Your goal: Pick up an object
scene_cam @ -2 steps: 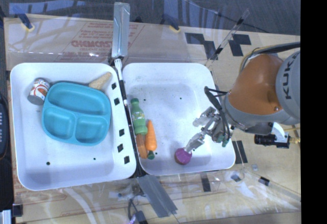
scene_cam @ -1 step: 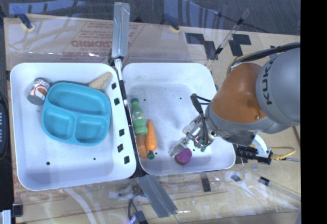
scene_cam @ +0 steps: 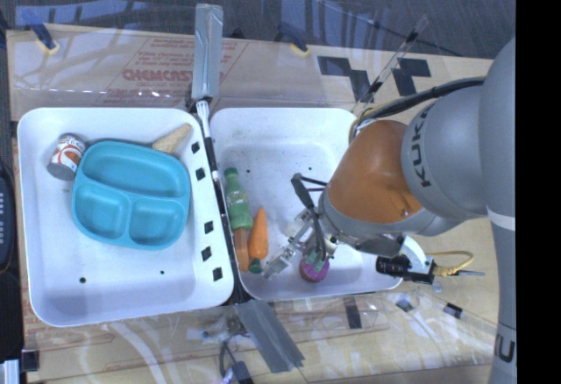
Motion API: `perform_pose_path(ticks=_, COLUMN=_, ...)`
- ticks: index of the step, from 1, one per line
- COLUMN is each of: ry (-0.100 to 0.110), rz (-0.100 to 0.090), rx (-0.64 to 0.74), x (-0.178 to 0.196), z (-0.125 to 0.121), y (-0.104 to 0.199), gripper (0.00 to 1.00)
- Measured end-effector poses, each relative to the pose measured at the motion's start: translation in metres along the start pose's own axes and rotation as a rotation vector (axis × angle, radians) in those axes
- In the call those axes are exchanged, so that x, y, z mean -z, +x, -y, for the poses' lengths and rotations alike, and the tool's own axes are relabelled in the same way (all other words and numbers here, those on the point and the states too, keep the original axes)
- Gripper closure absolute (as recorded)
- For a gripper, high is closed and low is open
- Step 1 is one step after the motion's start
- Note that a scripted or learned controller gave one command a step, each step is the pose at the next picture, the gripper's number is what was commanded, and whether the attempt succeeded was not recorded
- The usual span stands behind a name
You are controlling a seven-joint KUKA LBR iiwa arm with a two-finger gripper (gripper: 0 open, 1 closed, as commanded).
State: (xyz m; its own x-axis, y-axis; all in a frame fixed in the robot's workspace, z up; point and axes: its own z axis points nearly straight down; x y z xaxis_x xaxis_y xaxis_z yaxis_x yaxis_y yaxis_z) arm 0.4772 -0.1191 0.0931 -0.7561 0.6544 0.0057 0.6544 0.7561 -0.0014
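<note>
My gripper (scene_cam: 296, 256) is low in the right bin (scene_cam: 280, 132), near its front wall, below the orange wrist band. Its fingers stand open, one fingertip (scene_cam: 273, 267) pointing toward the bin's front left. A small purple and pink object (scene_cam: 315, 269) lies on the bin floor just right of the gripper, touching or nearly touching it; nothing is lifted. An orange carrot (scene_cam: 258, 233) lies just left of the gripper. Beside it, a green bottle (scene_cam: 235, 196) lies along the bin's left wall.
The left bin (scene_cam: 53, 286) holds a blue divided tray (scene_cam: 131, 194), a small can (scene_cam: 65, 154) at its far left and a tan cone-shaped piece (scene_cam: 173, 138) at the back. A grey divider (scene_cam: 207, 49) runs between the bins. The arm's body covers the right bin's right side.
</note>
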Motion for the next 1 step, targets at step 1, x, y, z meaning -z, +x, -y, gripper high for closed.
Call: perform_pose_path(ticks=1, ry=0.0, rz=0.005, rx=-0.001, x=-0.0033, z=-0.0311, y=-0.1055, gripper=0.0)
